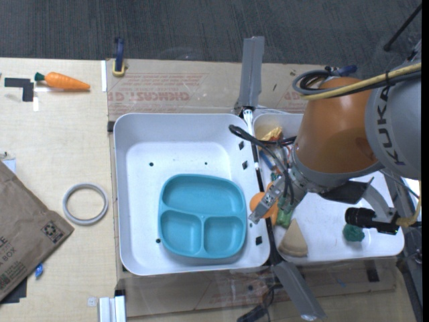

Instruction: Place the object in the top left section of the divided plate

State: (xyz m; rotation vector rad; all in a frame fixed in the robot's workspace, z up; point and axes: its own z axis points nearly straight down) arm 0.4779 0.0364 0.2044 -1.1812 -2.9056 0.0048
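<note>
At the wall between the two white bins, toward the table's near right, the gripper point(266, 205) hangs below the grey arm point(375, 123) and its orange band. An orange object point(259, 200) sits at the tool's tip; it appears lodged between the jaws, though the wrist housing and cables crowd the spot and the grip cannot be confirmed in full. The jaws appear narrow, closed about this item.

The divided plate point(201, 215), turquoise, rests in the left bin point(134, 180), near that bin's front edge. It has one large section across the far side and two smaller ones along the near side. All three look bare.

Governing relation: the plate lies to the left of the jaws, just across the shared bin wall, and the target section, at the plate's far left, is the part farthest from the gripper. Judgement: the carry is under way and placement is not yet done; the coming move calls for travel leftward and slightly toward the table's far edge.

In the right bin point(328, 247): a tan wedge point(293, 237) and a small green item point(353, 233).
</note>
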